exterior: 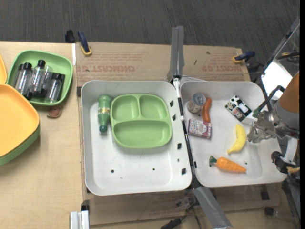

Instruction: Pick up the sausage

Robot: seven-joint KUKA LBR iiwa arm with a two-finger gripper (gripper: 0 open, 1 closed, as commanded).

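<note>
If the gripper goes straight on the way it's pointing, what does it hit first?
Probably the banana: the gripper sits at the right bin's right edge facing left, though depth is unclear. The sausage lies farther left.

One fixed camera looks down at a slant from above on both white bins [90, 142].

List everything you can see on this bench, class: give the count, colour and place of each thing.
sausage: 1, orange-red, right bin, top left
can: 1, grey, beside sausage
packet: 1, pink, below sausage
banana: 1, yellow, right bin middle
carrot: 1, orange, right bin bottom
card: 1, black-white, right bin top
divided plate: 1, green, left bin
bottle: 1, green, left of plate
gripper: 1, grey, right bin's right edge
</note>
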